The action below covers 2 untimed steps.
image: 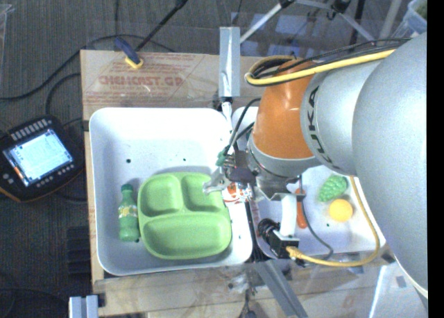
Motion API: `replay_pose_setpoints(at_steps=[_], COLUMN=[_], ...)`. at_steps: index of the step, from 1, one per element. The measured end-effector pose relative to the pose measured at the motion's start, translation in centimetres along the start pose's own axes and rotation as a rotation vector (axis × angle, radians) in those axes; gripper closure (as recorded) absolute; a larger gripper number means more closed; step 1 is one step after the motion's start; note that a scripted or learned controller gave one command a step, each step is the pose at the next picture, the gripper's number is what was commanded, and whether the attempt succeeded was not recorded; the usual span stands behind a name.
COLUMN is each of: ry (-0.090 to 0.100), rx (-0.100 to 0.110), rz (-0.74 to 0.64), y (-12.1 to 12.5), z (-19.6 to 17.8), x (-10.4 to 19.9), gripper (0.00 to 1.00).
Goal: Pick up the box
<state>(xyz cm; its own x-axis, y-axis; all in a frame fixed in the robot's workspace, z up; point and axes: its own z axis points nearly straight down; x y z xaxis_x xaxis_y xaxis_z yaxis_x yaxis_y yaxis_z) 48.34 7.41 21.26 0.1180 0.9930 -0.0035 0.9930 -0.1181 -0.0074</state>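
Observation:
My gripper [227,179] hangs below the orange wrist band, over the wall between the two bins and the right edge of the green divided tray [184,218]. Just under it a small white object with red-orange print [238,192] peeks out; it may be the box, and most of it is hidden by the gripper body. Whether the gripper has hold of it cannot be made out. The grey arm covers much of the right bin [347,244].
The left bin [139,136] holds the green tray and a green bottle [127,212] lying along its left side. In the right bin lie a green bumpy fruit [333,187], a yellow fruit [340,210] and an orange stick-like item [301,214]. Yellow cable runs along the front.

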Motion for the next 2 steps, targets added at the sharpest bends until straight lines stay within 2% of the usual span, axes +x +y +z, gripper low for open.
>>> replay_pose_setpoints(at_steps=[1, 2], ry=[0.001, 0.001], rx=[-0.002, 0.001], rz=[-0.433, -0.279], y=[0.7, -0.2], z=[0.7, 3.2], x=[-5.3, 1.5], gripper=[1.00, 1.00])
